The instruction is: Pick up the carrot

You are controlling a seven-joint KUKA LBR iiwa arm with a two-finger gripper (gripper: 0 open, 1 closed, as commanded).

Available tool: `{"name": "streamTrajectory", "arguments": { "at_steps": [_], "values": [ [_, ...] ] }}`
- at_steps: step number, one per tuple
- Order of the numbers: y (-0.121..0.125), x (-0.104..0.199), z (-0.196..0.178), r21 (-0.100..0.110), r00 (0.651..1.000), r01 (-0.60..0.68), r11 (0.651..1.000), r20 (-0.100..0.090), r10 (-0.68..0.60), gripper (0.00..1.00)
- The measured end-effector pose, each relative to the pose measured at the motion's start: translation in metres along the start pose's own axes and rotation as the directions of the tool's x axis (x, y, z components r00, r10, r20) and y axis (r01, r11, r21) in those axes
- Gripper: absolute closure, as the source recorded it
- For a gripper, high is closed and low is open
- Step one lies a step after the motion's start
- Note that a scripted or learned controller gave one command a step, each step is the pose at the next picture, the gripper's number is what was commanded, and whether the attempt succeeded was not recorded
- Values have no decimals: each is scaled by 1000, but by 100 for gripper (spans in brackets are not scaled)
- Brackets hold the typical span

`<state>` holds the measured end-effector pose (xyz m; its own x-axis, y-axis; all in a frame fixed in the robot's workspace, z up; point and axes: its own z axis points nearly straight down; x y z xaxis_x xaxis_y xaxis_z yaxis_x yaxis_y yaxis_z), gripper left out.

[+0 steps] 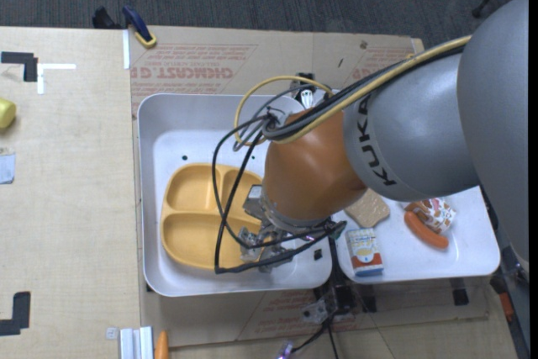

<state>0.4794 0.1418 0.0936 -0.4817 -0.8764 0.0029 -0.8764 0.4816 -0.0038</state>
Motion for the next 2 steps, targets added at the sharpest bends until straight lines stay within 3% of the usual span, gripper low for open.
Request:
{"name": "streamTrajectory", "arguments": {
  "at_steps": [1, 2],
  "values": [
    [-6, 10, -53, -3, 975, -221, 975, 8, 221, 100],
    [-5, -13, 1, -3, 989, -151, 989, -4, 151, 100]
  ]
}}
